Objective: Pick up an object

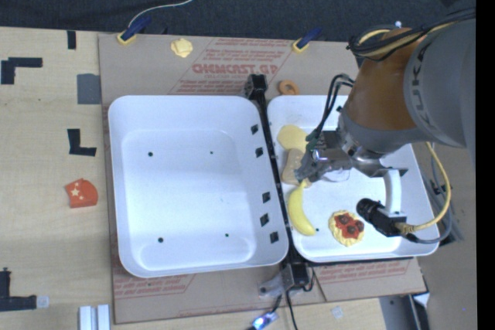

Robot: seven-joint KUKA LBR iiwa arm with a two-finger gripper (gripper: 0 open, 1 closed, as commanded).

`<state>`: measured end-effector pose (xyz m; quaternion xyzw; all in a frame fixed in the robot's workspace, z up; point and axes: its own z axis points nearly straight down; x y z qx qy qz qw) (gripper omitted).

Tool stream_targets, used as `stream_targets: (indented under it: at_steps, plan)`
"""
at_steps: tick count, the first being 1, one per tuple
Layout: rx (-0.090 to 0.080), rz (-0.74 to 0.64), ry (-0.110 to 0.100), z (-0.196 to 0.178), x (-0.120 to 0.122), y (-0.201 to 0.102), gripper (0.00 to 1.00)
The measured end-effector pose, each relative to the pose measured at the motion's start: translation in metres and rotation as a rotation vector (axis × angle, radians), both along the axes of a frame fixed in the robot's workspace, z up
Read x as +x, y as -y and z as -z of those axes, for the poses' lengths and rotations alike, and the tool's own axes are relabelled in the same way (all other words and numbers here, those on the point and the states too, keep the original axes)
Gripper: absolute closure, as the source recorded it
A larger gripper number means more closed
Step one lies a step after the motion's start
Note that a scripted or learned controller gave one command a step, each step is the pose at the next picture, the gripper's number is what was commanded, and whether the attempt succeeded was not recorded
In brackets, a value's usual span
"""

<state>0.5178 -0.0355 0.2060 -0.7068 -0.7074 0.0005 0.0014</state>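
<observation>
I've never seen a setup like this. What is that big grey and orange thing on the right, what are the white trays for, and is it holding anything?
That is a robot arm, photographed by one camera fixed above the bench and looking down at a slant. At its end is a two-finger gripper, its hand. It reaches into the right bin; the left bin sits beside it. In the right bin lie a banana, a small pizza toy, a yellow round piece and a tan piece. The gripper hangs low over the top of the banana and the tan piece, but I cannot tell whether it grips anything. Outside the bins lie a red toy, a yellow lump and a small ring.
</observation>
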Motion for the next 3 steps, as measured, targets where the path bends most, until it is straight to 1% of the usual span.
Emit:
stream_targets:
  at_steps: [1,2,3]
  plan:
    - [0.000,0.000,-0.001,-0.010,-0.022,0.003,1.00]
    - [-0.001,0.000,0.004,-0.049,-0.034,0.011,1.00]
    - [-0.002,-0.002,0.000,-0.004,0.020,-0.001,1.00]
